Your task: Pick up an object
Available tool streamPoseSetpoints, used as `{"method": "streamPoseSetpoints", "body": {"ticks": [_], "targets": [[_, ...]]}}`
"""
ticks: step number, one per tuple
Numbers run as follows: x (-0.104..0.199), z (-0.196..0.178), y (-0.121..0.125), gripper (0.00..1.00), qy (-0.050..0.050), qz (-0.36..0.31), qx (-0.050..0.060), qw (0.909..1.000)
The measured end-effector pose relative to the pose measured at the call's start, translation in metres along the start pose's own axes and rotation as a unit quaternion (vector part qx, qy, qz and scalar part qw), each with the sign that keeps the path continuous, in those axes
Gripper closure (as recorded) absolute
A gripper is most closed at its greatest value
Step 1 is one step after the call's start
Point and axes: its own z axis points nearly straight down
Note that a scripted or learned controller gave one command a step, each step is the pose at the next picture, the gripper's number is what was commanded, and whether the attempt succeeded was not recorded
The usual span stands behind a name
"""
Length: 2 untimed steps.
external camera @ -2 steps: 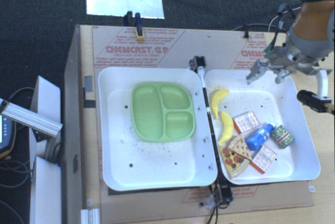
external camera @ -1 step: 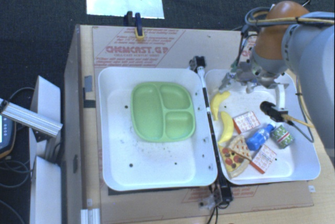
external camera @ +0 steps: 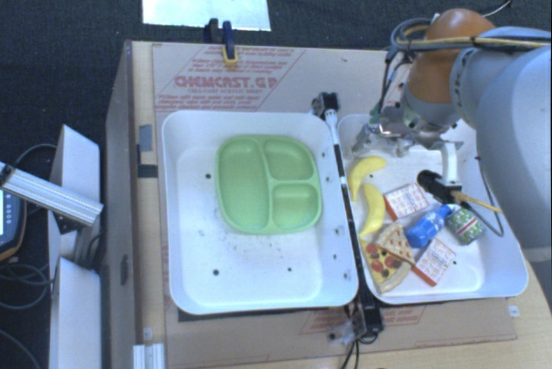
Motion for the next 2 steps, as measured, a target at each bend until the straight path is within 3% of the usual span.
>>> {"method": "streamPoseSetpoints", "body": {"ticks": [1,2], "targets": [[-0.072,0.0,-0.052,0.0,-0.001,0.002,0.0,1.0],[0.002,0.0,-0.096,0.0,0.0,0.001,0.0,1.0]]}}
